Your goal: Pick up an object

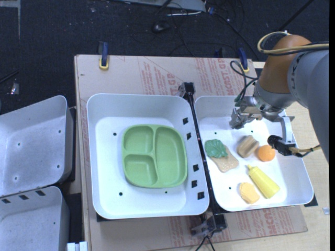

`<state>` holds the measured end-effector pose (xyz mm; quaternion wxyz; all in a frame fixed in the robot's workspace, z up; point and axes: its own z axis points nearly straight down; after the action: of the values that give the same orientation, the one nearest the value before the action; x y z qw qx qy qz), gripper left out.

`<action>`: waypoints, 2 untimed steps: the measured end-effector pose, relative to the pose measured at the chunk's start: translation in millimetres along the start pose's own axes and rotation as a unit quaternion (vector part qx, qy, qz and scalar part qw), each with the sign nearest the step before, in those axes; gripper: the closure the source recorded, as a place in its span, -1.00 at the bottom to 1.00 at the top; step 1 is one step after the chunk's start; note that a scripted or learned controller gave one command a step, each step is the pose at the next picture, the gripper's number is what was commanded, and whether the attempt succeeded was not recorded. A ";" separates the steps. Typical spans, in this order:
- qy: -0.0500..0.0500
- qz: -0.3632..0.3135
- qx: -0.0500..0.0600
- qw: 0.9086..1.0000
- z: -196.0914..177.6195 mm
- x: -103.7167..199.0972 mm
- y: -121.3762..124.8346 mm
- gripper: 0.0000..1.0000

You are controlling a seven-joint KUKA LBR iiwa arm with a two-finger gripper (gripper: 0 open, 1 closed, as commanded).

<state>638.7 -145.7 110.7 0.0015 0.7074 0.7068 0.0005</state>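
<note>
I keep the gripper (238, 120) high over the back of the right bin (301, 190); I cannot tell how it is set. The food lies apart below, so I can choose: roll (247, 146), orange (266, 153), bottle (263, 181), none lifted.

**Small items lying loose in the right-hand bin**

A green leafy piece of toy food (215, 148) lies near the bin's left wall, touching a flat tan, speckled slab like a slice of bread (226, 162) just below it. To their right a short brown bread-roll shape (247, 146) lies tilted, with a small round orange ball (266, 153) just beside it. Lower down, a yellow squeeze bottle (263, 181) lies on its side at a slant, nozzle toward upper left. Beside its lower end sits a pale orange-yellow lump (249, 193).
</note>
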 end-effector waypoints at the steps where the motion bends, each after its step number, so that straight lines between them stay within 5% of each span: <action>1: 0.000 -0.002 -0.002 1.000 -63.7 3.3 -0.4 1.00; 2: 0.000 -0.001 -0.002 1.000 -107.1 3.2 0.2 1.00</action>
<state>638.6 -142.4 217.8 0.0029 0.7063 0.7079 0.0016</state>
